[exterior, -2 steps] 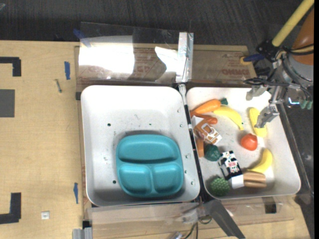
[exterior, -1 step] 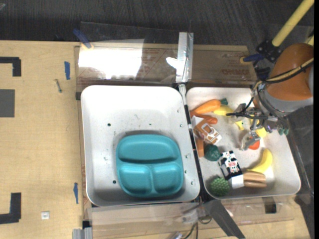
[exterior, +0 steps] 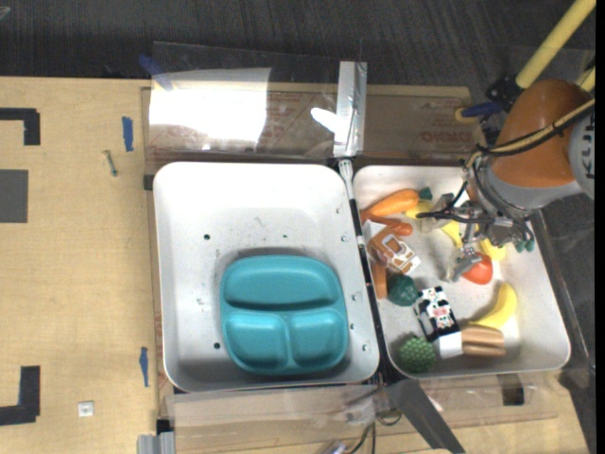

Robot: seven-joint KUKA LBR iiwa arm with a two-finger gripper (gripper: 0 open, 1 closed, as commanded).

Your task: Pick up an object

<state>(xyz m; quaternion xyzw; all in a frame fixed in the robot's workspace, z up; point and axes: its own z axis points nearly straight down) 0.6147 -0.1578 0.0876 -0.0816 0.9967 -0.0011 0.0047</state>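
The arm reaches into the right bin (exterior: 553,301), its end effector (exterior: 470,253) low among the toys, just beside a red-orange piece (exterior: 479,272) and a yellow one (exterior: 492,250); whether it grips anything cannot be told. A teal divided tray (exterior: 282,312) lies in the left bin (exterior: 189,206).

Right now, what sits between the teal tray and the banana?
In the camera view, between the teal tray and the banana come the bins' adjoining walls, then a dark green ball and a black-and-white toy.
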